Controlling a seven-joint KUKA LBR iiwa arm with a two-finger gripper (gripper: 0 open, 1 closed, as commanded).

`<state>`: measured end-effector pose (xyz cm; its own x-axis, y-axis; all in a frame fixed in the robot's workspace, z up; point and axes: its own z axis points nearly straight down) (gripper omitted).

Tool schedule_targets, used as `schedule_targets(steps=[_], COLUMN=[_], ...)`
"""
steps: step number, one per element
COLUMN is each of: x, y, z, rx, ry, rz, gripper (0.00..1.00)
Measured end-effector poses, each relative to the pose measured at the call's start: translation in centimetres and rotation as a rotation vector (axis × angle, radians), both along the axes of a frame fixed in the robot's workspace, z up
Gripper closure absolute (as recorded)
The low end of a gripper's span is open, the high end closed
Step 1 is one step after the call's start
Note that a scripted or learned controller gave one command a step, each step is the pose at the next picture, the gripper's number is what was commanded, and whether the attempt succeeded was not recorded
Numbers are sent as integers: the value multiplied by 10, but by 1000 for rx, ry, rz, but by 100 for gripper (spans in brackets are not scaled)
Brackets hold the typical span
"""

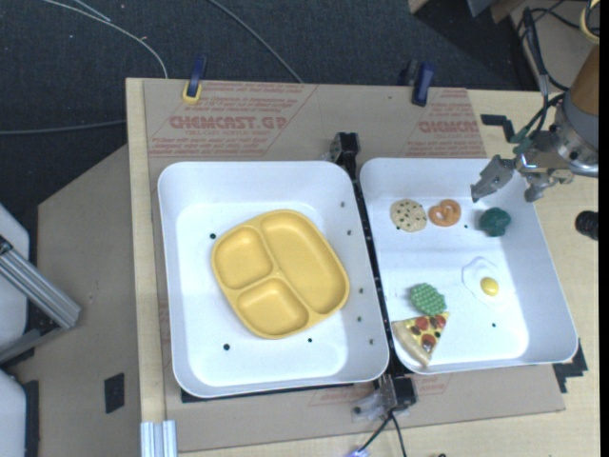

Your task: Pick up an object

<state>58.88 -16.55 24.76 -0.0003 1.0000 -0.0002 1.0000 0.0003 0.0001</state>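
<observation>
The right bin [542, 284] holds several toy foods: a chocolate-chip cookie [408, 214], an orange pretzel [443, 213], a dark green lump [494, 221], a fried egg [483, 280], a light green knobbly piece [428, 299] and a pizza slice [422, 336]. My gripper [510, 185] hovers over the bin's far right corner, just beyond the dark green lump. Its fingers [485, 181] are spread open with nothing between them.
In the left bin [181, 208] lies a yellow divided plate [278, 272]. A black clamp [345, 147] sits at the back between the bins. Blue clips [420, 82] hold the cardboard base at the far edge. Cables hang at the upper right.
</observation>
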Motion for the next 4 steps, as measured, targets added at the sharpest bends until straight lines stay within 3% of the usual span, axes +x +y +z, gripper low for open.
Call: schedule_targets(steps=[3, 4], x=[7, 8], y=[11, 10], z=[-133, -120], rx=[2, 0], ry=[5, -1], rz=[1, 0], gripper=[0, 100])
